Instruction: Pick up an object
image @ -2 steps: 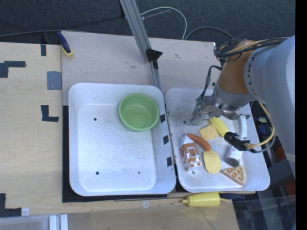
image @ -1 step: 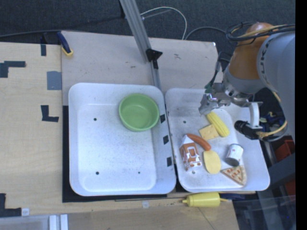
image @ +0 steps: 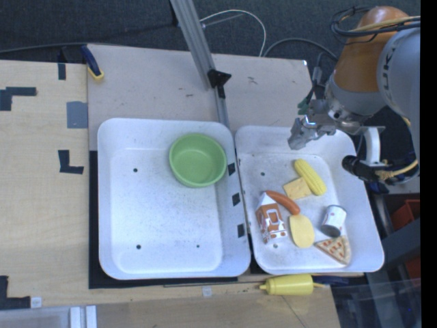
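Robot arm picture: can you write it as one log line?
gripper: above right bin far edge | holding: nothing seen | corn: in bin | green bowl: left bin

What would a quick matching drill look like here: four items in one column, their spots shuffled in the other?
Items:
1. green bowl
2. corn cob
3. pizza slice
4. yellow bottle

Places:
A. on the bench, just outside the right bin's near edge
B. near right corner of the right bin
C. left bin, toward its far right corner
D. right bin, far part, closest of these to the claw

Pairs: 1-C, 2-D, 3-B, 4-A
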You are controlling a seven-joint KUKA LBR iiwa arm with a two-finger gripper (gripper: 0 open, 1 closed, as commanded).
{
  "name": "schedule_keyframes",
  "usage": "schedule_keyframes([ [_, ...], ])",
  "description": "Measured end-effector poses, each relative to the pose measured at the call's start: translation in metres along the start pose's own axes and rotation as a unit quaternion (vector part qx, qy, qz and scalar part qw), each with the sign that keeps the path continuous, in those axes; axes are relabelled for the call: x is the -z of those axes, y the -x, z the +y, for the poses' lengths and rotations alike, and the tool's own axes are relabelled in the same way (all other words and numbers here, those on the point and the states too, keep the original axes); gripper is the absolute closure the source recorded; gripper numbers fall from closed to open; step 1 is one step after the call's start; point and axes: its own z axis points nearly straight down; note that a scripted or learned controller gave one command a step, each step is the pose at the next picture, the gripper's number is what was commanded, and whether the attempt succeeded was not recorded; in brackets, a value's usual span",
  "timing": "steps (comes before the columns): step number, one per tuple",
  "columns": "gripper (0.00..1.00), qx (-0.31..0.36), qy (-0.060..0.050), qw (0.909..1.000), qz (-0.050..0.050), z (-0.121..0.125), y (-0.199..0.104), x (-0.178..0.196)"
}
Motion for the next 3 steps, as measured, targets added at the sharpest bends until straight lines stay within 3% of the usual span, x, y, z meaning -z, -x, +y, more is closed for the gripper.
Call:
schedule_keyframes([
  [1,1.00,0.000,-0.001,1.0000,0.000,-0.002,0.001,0.043],
  [3,1.00,0.002,-0.003,1.0000,0.001,-0.011,-0.106,0.048],
])
